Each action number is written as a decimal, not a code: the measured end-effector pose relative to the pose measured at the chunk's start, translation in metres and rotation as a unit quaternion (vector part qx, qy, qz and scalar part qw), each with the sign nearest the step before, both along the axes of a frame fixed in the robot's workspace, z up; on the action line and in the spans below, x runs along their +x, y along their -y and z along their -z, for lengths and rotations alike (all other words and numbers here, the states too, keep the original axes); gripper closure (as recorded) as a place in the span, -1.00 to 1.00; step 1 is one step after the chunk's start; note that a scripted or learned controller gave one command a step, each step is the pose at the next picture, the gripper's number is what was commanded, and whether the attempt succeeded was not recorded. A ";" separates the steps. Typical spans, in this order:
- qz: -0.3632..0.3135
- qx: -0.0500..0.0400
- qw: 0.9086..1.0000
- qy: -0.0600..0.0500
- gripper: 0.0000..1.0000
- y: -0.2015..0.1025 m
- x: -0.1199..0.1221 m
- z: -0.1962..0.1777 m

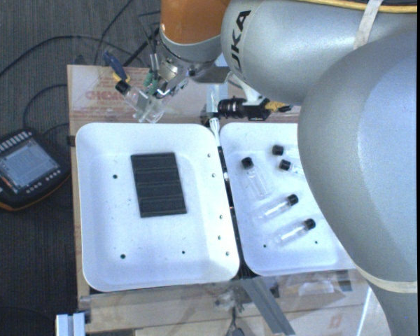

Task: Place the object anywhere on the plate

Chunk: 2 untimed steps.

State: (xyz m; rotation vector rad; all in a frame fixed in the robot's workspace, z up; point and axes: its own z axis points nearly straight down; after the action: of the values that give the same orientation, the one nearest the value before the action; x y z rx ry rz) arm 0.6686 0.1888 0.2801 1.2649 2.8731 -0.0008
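Landmark: the black ribbed plate (pixel 158 183) lay flat in the middle of the left bin (pixel 98 257), and every place below was read from it.
Nearest edge: the tabletop (pixel 80 296) showed as a thin strip below the plate, at the front of both bins.
Right bin: the right bin (pixel 255 254) sat just right of the plate's bin, the two rims touching along a black seam.
Vials: five clear vials with black caps lay in that bin, all right of the plate and well apart from it. One vial (pixel 296 231) lay lowest, another vial (pixel 278 206) just above it, a third vial (pixel 254 173) level with the plate's upper half, and two more caps (pixel 278 150) (pixel 285 165) sat farther up and to the right.
Pendant: a control pendant (pixel 21 170) with a grey screen lay on the floor, left of the plate.
Arm: the grey KUKA arm (pixel 350 117) covered the space right of and above the plate.
Gripper: the gripper (pixel 148 98) hung beyond the plate, over the far rim of the left bin. Its fingers were closed on a clear vial (pixel 144 106), which sat between them, above the plate's far side and not on it.
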 end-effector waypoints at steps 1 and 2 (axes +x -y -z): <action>-0.091 0.000 0.996 0.000 1.00 -0.037 -0.036 -0.055; -0.153 0.000 0.988 -0.001 1.00 -0.043 -0.091 -0.062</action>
State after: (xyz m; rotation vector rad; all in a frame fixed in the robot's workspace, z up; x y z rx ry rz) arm 0.5775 0.2321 0.3425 0.8101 3.0342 -0.0020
